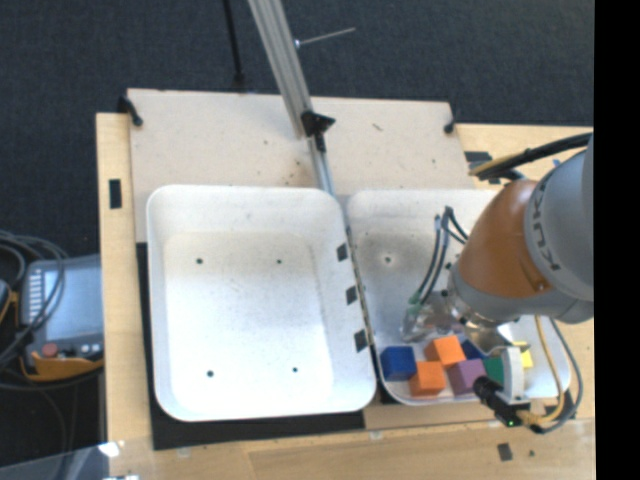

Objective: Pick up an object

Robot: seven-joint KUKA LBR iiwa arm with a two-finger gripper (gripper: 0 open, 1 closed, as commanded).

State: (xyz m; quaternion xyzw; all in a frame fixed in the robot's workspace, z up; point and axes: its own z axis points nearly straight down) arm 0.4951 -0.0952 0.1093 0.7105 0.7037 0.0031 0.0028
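Gripper (428, 318) over smooth blue block (398, 361) and orange cubes (430, 377)

left bin (250, 298) lies open; blocks (432, 366) crowd the right bin's (385, 230) near corner.

partial dark lettering "ku" on grey arm (565, 233)

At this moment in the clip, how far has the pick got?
Done so far: the grey arm with the orange band has reached into the right white bin, and its hand sits low beside the blocks. In hand: nothing visibly gripped. The blue cube, two orange cubes, purple cube and green block lie clustered in the bin's near corner. Left: closing on one and lifting it.
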